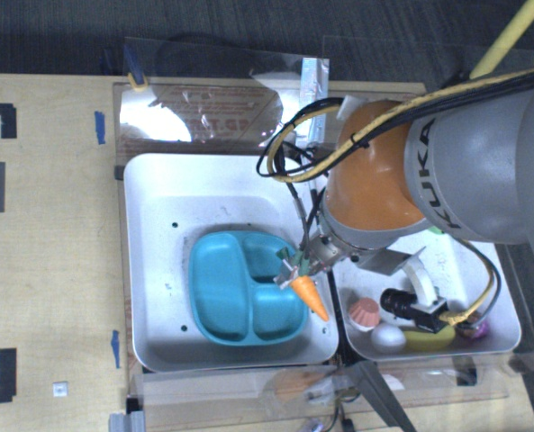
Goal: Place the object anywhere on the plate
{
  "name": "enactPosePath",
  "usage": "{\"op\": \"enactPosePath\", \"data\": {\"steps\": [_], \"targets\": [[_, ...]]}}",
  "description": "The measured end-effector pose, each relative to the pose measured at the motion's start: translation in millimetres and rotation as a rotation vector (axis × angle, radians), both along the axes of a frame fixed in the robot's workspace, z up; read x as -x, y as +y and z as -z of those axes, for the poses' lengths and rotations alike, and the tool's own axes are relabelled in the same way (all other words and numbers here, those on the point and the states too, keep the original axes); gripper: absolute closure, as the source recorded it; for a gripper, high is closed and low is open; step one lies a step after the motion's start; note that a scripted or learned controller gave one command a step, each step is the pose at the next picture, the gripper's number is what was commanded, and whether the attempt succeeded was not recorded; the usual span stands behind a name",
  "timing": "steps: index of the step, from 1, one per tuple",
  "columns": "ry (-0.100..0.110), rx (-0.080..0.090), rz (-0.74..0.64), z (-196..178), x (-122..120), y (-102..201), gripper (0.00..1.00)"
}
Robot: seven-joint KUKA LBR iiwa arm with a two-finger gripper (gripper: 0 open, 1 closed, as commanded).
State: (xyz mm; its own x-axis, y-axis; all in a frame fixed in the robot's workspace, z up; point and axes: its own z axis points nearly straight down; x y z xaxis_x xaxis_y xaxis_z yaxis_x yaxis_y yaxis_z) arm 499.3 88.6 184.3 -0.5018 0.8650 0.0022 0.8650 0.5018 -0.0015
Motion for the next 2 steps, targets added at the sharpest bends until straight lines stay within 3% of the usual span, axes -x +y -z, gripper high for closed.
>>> {"op": "enactPosePath", "data": {"steps": [1, 2], "targets": [[0.0, 0.001, 0.002, 0, 0, -1, 0.0], [-0.032, -0.008, 0.212, 74, 11, 56, 0.0]]}}
